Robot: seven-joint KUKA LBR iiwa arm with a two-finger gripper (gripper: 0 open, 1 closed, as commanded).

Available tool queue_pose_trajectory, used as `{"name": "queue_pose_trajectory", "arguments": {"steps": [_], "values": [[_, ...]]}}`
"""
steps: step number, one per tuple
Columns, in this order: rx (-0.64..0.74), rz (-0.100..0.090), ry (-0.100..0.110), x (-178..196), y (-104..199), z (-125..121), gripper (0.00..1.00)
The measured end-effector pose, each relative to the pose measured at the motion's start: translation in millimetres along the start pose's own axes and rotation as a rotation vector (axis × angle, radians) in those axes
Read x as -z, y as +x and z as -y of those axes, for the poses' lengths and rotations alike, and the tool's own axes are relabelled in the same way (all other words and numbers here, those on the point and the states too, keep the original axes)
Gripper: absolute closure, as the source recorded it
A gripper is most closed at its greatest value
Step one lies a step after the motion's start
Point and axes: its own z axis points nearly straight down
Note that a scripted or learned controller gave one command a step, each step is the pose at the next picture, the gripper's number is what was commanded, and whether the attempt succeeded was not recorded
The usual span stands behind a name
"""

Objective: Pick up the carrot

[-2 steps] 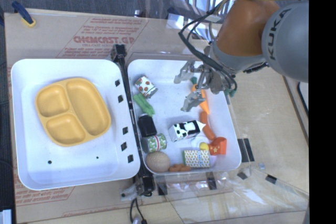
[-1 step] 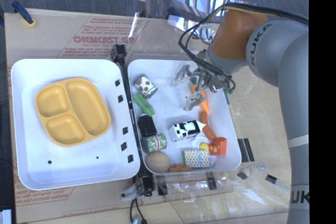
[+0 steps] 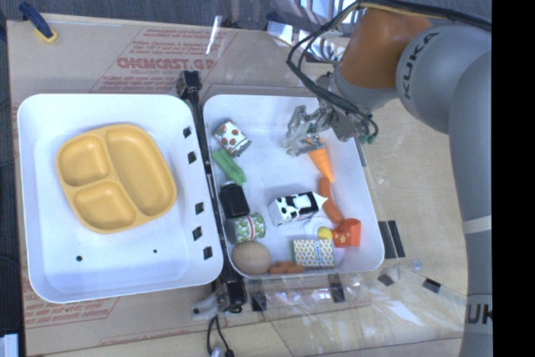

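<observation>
The carrot (image 3: 323,164) is a small orange cone lying near the right wall of the right bin (image 3: 259,114), thick end toward the back. My gripper (image 3: 301,135) hangs low over the bin just left of and behind that thick end, touching or nearly touching it. The carrot lies on the bin floor, and nothing shows it as held.
The right bin also holds a dotted can (image 3: 231,138), a green pod (image 3: 228,167), a black block (image 3: 233,201), a cow-print carton (image 3: 294,209), a red box (image 3: 347,233) and a brown egg (image 3: 251,257). A yellow divided plate (image 3: 115,175) sits in the left bin (image 3: 100,267).
</observation>
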Motion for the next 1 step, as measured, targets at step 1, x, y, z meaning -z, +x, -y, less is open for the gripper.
{"name": "queue_pose_trajectory", "arguments": {"steps": [1], "values": [[0.287, 0.001, 0.001, 96.2, 31.1, -5.3, 1.0]]}}
